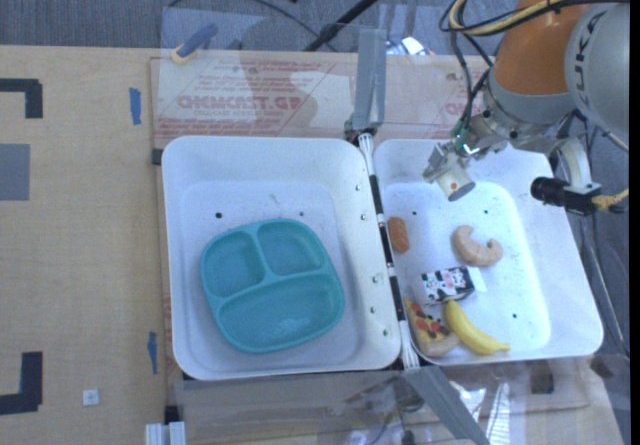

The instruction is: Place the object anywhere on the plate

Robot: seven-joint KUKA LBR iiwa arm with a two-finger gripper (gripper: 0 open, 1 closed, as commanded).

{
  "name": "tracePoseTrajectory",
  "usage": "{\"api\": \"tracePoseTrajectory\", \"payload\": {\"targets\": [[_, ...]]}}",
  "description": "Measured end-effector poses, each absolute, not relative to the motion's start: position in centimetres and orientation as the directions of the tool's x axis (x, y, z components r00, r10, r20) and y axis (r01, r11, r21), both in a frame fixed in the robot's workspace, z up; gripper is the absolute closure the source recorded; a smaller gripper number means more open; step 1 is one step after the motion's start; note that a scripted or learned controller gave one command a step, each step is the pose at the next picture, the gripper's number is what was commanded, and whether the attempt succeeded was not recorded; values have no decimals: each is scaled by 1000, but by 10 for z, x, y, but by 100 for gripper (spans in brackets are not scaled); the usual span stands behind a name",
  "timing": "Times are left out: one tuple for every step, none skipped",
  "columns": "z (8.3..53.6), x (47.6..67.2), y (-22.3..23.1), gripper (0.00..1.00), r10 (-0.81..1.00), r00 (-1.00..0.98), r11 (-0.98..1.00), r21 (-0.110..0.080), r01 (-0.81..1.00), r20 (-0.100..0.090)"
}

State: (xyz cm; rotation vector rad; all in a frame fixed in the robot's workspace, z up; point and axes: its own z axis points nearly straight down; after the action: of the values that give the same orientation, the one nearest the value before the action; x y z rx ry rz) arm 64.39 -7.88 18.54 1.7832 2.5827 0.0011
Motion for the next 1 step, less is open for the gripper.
{"api": "tracePoseTrajectory", "payload": {"targets": [[201,569,-25,100,829,-560,560,0,829,1]]}}
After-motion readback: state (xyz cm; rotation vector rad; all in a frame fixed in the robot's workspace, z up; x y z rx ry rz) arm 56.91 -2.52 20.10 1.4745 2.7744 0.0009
